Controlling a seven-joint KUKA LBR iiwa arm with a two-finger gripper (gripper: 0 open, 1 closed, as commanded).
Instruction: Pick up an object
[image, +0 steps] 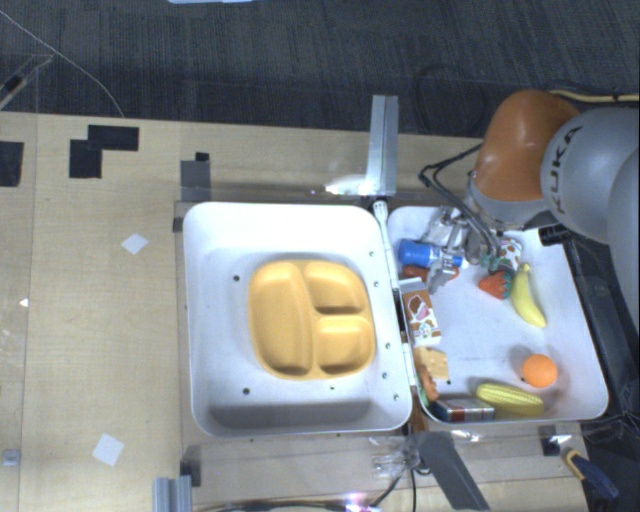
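Observation:
The right bin (580, 330) holds several small things. A blue can (415, 252) lies at its far left, and my gripper (453, 248) hangs low right beside the can's right end, partly covering it. Just right of the gripper lie a red strawberry-like piece (493, 285) and a yellow banana (528, 297). An orange ball (539, 371) and a yellow corn cob (509, 397) rest near the bin's front. A printed packet (424, 318), a tan cracker (432, 362) and a dark marker (462, 411) lie along the left wall.
The left bin (215, 330) contains a yellow divided plate (310, 318). A metal post (383, 140) rises behind the wall between the bins. The arm's orange band (520, 145) and grey body reach in over the right bin's far corner.

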